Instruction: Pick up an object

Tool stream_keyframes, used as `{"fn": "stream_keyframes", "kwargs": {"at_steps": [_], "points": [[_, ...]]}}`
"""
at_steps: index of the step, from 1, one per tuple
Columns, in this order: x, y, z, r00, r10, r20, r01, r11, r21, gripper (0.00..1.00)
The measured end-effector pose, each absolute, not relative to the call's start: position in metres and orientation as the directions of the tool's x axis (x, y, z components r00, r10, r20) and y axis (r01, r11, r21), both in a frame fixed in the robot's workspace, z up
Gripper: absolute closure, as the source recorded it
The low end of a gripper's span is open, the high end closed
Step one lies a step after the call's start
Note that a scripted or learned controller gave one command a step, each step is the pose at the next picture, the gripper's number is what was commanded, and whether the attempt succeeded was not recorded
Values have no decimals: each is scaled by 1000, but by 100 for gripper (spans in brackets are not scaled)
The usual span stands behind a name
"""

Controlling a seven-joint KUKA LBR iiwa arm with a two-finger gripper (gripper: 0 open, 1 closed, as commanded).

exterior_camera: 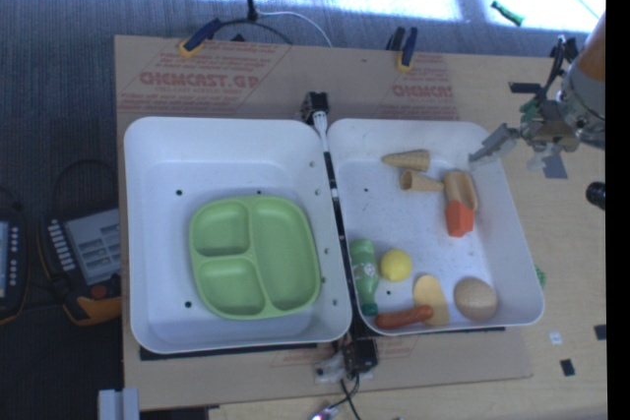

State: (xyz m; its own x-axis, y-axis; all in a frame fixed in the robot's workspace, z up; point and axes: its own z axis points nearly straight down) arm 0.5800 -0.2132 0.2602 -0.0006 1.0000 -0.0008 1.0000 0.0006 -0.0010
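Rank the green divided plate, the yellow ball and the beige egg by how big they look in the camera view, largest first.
1. green divided plate, by far the largest.
2. beige egg.
3. yellow ball.
The egg looks only slightly bigger than the ball, so that order is unsure.

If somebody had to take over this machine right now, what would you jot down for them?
Gripper: hanging over the upper right rim of the right bin, nothing between its fingers that I can see.
Right bin holds the toys: two cones, a bread roll with an orange piece below it, a green bottle, a yellow ball, a red chili, a yellow slice and a tan egg.
Left bin holds a green divided plate.
Done: nothing picked up yet.
Left: lower onto one toy, grip it, lift. The bread roll looks nearest.
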Motion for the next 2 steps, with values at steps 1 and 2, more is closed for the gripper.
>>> {"fn": "stream_keyframes", "kwargs": {"at_steps": [1, 2], "points": [[595, -214, 102, -24, 1000, 15, 1000, 24, 3, 0], [571, -195, 90, -314, 949, -16, 949, 314, 12, 0]]}}
